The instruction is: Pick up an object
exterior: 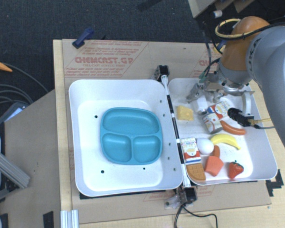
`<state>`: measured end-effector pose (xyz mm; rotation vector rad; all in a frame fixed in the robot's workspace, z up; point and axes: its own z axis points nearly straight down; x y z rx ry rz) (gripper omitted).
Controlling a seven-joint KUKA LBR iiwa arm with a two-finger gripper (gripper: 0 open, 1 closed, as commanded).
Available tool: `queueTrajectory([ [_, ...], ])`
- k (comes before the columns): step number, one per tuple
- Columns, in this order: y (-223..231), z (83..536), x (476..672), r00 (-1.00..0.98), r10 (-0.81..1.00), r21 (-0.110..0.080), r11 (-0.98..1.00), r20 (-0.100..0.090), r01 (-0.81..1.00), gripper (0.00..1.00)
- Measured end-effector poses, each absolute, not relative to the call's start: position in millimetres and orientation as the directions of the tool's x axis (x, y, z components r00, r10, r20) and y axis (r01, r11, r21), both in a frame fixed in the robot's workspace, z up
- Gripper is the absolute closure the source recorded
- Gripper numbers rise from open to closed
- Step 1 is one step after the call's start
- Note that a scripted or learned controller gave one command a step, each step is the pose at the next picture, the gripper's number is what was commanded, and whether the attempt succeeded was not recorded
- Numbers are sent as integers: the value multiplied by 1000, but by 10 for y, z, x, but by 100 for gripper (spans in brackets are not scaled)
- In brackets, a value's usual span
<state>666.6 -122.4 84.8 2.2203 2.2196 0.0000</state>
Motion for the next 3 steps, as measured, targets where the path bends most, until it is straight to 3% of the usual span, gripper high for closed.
queueTrajectory([
  [1,-983,850,6666,-1,1000,-1,1,1,1000,0],
  [3,-1005,848,6664,0,1000,0,0,0,1000,0],
])
